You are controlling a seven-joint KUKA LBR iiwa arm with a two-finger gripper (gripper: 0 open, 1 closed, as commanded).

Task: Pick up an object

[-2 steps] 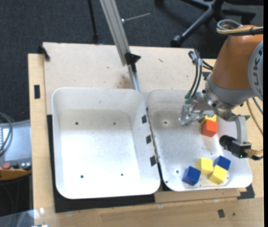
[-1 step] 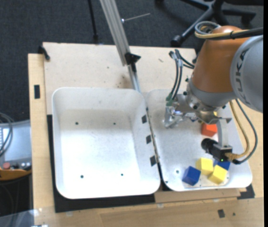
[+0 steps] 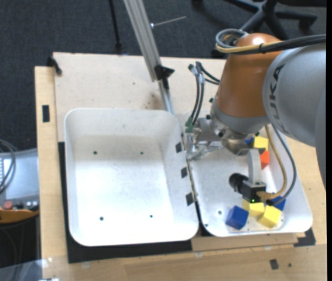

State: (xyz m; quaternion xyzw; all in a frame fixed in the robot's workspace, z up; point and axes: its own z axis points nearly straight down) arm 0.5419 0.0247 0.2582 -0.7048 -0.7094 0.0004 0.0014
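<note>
A robot arm (image 3: 253, 92) is seen over the right bin (image 3: 212, 174); its gripper (image 3: 201, 142) is blurred, finger state undeterminable. Blue block (image 3: 236, 216) and yellow block (image 3: 270, 216) lie nearby.

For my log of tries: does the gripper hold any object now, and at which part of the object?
It cannot be told. The gripper is low at the inner edge of the right bin, partly hidden under the arm. The blue block and yellow block lie apart from it.
</note>
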